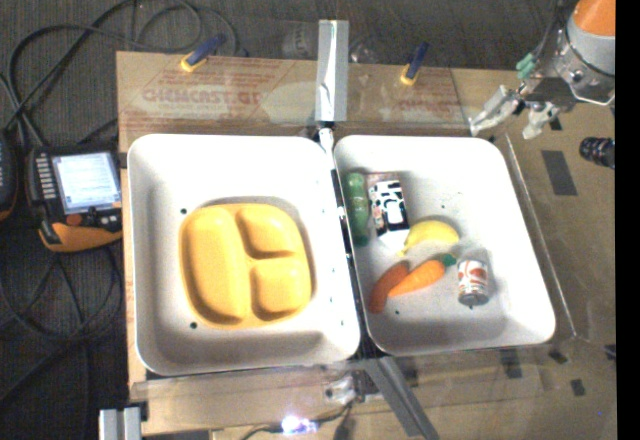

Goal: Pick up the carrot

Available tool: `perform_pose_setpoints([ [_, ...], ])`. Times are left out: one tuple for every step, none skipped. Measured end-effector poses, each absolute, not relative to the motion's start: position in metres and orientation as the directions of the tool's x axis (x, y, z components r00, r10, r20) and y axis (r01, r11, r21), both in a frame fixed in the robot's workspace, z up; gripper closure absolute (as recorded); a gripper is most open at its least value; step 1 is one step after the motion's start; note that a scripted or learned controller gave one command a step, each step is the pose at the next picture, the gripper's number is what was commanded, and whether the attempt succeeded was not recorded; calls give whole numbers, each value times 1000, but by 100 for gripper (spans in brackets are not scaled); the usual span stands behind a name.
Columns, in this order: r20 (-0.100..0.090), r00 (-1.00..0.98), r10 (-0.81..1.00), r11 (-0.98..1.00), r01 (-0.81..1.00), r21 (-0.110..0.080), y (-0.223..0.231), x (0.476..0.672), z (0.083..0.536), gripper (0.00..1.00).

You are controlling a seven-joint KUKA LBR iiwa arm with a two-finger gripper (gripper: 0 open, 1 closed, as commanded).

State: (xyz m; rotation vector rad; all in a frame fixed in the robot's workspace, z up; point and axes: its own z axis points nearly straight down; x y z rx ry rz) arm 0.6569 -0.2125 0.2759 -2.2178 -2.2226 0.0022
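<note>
The carrot [424, 275] is orange with a small green top. It lies slanted in the lower middle of the right bin [520, 228], touching a darker orange-red piece [384, 288] on its left. My gripper [513, 118] hangs outside the bin's far right corner, well above and to the right of the carrot. It is open, and nothing sits between its fingers.
Around the carrot lie a yellow banana [432, 233] just behind it, a small can [472, 281] to its right, a black-and-white box [388, 205] and a green item [356, 208] by the left wall. The left bin [150, 228] holds a yellow divided plate [246, 261].
</note>
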Motion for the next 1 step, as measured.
perform_pose_setpoints([
  [0, -381, 925, 381, 925, -1, -205, 615, 201, 0],
])
